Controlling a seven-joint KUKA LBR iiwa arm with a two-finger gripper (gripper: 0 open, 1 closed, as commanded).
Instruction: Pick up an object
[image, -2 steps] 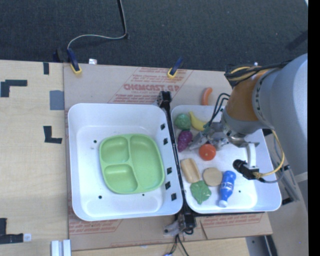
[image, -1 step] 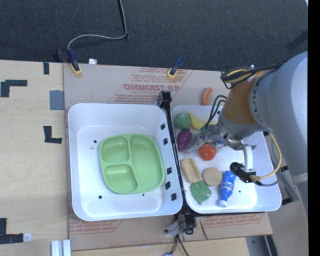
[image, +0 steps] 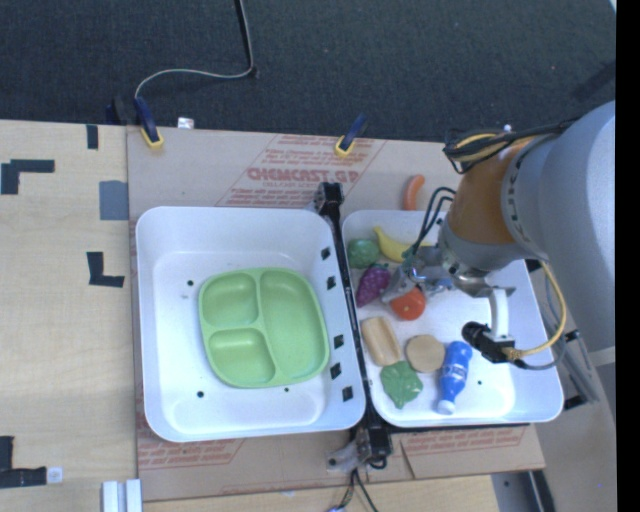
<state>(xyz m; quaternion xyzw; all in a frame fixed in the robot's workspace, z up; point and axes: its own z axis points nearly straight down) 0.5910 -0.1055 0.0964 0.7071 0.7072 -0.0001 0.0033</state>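
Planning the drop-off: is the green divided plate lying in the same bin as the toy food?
No, the green divided plate lies in the left bin, while the toy food, such as the blue bottle, sits in the right bin.

overhead, fixed | slanted down | both bins (image: 160, 300) framed | arm (image: 560, 200) enters right

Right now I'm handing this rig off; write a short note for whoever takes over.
Gripper: down in the right bin, at the red tomato and purple grapes; whether it grips anything can't be seen.
Right bin also holds a banana, bread roll, round cookie, green leafy piece and blue bottle.
Left bin: green divided plate.
An orange piece lies on the cardboard outside.
Done: arm lowered over the pile.
Left: confirm a grasp, lift.
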